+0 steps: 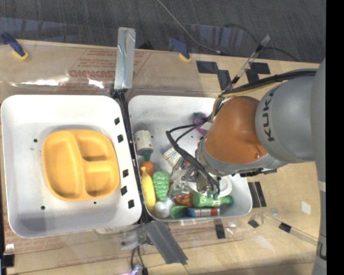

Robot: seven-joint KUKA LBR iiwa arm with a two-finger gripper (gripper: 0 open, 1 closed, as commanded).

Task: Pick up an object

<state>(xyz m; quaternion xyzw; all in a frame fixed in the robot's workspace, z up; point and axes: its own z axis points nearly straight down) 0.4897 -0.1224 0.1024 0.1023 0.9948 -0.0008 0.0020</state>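
Arm [275, 125] reached in from right, wrist hung low over right bin [160, 105]. Gripper [196, 182] buried in toy clutter at bin's near edge; open or clenched can't be told, honestly. Pile packed tight: yellow banana [148, 191] beside green bumpy toy [160, 183], silver ball [162, 209] just below, red-and-green marker [203, 212] along front wall, small white jar [143, 141] further back. Yellow divided tray [80, 165] parked alone in left bin [23, 113].
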